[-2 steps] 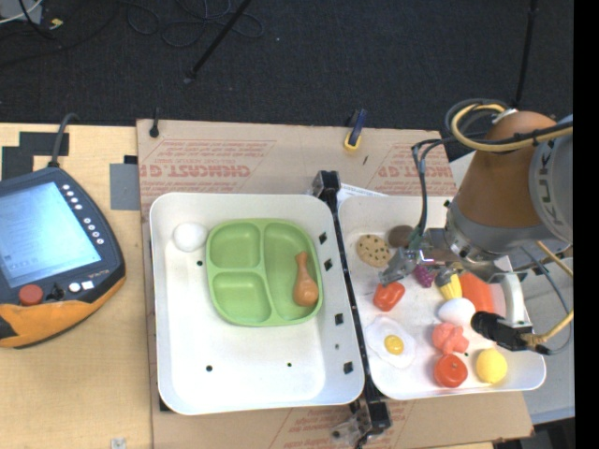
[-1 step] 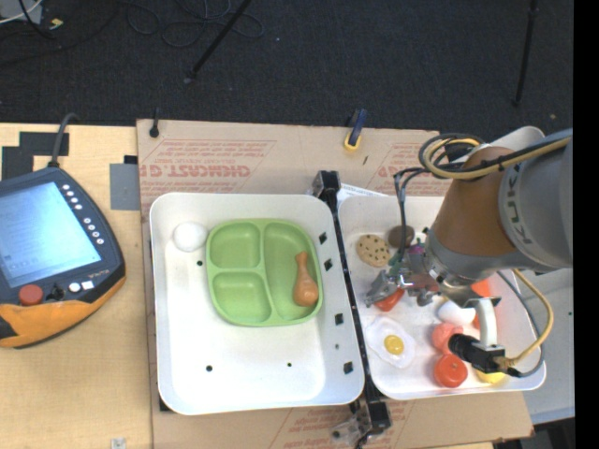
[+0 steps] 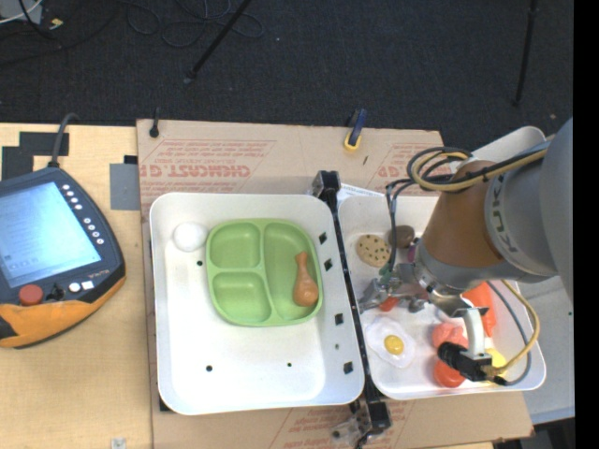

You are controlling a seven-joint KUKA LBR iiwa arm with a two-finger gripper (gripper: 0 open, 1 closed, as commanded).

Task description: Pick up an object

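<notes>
Arm [image 3: 487,227] parked low over the right bin [image 3: 524,382], can't tell what the jaws are doing.

Relative to the fried egg [image 3: 393,346]: cookie [image 3: 372,248] just behind it, orange toys [image 3: 463,330] to its right, green tray [image 3: 260,271] with drumstick [image 3: 305,281] over left.

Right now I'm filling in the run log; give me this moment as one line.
arm: over right bin | pincer: low between cookie and fried egg | left bin: green tray holding drumstick, white ball
</notes>
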